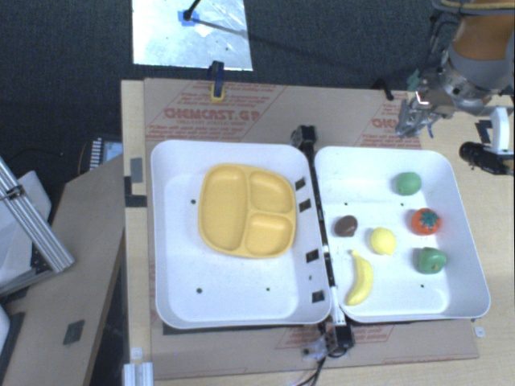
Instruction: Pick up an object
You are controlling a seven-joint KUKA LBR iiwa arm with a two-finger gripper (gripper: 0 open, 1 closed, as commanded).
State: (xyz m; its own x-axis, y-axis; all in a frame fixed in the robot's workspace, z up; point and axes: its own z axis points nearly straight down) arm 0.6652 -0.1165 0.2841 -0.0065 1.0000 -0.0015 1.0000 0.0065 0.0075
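In the camera view the claw [416, 117] hangs above the worktop [338, 111], beyond the right bin [460, 215]; whether its tips are spread cannot be told. The approach seems barely begun. Next it must descend over one smooth plastic fruit: round lemon [383, 240], curved banana [360, 278], glossy tomato [426, 221].

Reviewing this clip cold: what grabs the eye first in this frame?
The yellow divided plate in the left bin stands out most. Next comes the toy food scattered across the right bin: a banana, a lemon, a tomato, two green fruits and a small brown piece. The gripper hangs above the bench beyond the right bin's far edge, holding nothing visible.
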